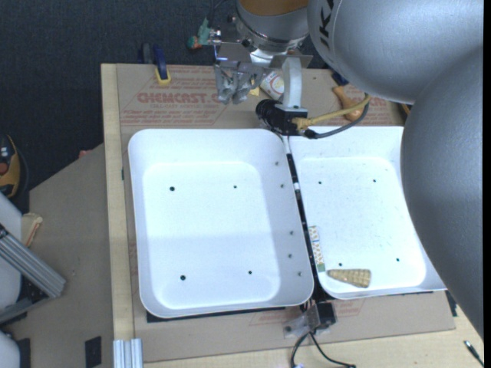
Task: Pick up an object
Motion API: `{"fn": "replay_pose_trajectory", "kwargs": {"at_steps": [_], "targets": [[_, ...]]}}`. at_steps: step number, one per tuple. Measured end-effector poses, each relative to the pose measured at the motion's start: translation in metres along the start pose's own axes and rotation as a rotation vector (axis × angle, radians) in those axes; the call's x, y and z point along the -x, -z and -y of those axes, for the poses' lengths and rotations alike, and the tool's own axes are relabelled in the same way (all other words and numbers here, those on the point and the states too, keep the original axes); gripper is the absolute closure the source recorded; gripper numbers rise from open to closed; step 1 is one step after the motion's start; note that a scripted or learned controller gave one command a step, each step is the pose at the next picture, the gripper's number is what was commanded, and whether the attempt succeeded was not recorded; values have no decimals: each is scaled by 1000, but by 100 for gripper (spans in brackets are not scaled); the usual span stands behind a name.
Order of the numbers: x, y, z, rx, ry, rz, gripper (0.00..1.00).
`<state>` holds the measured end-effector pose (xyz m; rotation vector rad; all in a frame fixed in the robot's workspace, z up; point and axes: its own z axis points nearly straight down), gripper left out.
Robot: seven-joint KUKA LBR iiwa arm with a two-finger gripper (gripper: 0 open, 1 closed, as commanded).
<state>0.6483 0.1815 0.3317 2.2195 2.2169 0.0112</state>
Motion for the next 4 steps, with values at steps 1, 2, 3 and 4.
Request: {"fn": "replay_pose_trajectory", "kwargs": {"at_steps": [1,2,3,4], "targets": [[-46,-79,10,-18,5,3,100],[-19,-8,7,-1,-1,0,100],[-44,-71,10,-14,3,3,100],[85,-4,28,-1,-12,6,100]]}}
